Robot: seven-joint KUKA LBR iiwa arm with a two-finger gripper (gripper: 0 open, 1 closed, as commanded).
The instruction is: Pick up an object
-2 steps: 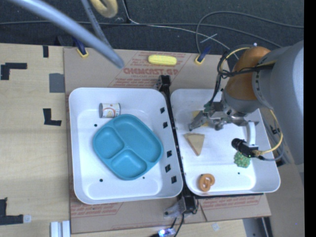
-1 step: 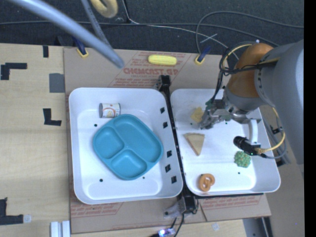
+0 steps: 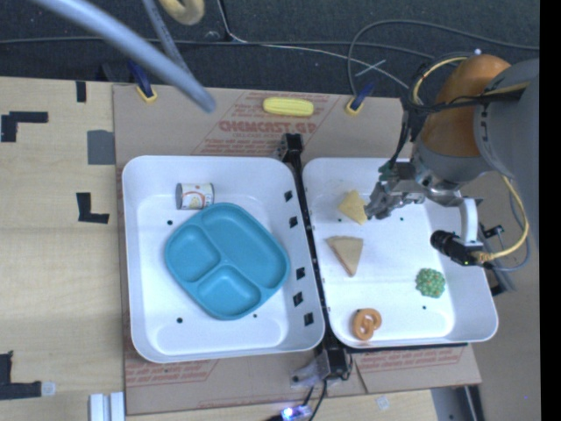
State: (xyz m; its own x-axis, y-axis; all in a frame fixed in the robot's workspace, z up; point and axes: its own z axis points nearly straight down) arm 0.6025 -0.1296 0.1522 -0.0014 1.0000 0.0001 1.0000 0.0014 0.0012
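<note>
Right bin (image 3: 473,323): gripper (image 3: 379,205) low at far side.
Jaw state cannot be told. Cheese piece (image 3: 352,207) just left of gripper; wedge (image 3: 347,254), broccoli (image 3: 429,281), pretzel (image 3: 366,324) nearer.

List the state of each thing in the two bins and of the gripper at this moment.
Gripper: low in the right bin, beside the upper cheese piece.
Upper cheese piece: on the bin floor, at the fingertips.
Cheese wedge: lying flat, apart.
Broccoli: resting, untouched.
Pretzel: lying flat.
Blue tray: right side up, left bin, nothing in its compartments.
Can: on its side.
</note>
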